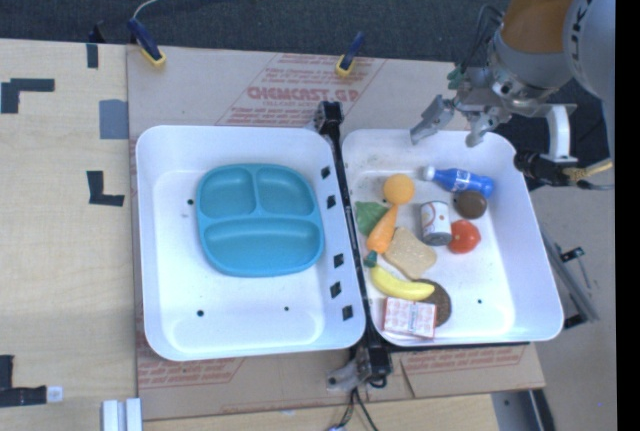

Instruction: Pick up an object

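Above the right bin's point(520, 219) far rim, the gripper point(457, 123) hangs open, empty.

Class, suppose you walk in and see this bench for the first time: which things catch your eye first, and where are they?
The blue divided tray stands out, alone in the left bin. Next comes the bright jumble of toy food in the right bin: a banana, a carrot, a blue bottle. Above that bin's far edge hangs the gripper, jaws spread open.
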Available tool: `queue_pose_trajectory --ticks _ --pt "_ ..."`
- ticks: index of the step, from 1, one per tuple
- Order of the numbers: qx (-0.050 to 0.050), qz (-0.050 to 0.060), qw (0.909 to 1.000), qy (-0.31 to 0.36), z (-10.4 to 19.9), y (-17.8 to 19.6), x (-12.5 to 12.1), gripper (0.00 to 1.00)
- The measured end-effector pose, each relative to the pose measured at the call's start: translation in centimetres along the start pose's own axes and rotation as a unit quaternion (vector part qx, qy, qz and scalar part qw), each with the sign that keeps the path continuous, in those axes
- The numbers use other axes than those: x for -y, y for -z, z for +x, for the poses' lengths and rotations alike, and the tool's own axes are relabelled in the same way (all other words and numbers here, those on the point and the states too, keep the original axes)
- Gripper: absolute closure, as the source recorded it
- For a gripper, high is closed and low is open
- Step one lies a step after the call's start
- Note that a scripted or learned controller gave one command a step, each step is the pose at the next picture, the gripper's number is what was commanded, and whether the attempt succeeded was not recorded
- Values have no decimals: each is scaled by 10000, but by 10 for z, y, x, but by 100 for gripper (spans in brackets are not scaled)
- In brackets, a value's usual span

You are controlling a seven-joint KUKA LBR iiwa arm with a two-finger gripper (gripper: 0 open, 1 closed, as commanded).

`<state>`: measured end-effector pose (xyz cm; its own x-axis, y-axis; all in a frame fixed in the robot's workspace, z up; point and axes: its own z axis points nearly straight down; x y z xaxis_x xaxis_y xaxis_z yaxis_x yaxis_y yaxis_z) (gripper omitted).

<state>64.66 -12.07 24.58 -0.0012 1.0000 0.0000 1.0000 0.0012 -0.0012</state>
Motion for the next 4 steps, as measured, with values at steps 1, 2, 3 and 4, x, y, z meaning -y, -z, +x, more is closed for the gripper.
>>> queue_pose_trajectory --ticks 1,2,3,4 --pt "-1 8 10000 2 36 -62 0 0" --pt "5 -14 10000 4 25 -160 -10 0" --pt "11 -34 10000 5 25 -149 -11 100" --pt "11 -32 10000 4 25 -149 -11 0"
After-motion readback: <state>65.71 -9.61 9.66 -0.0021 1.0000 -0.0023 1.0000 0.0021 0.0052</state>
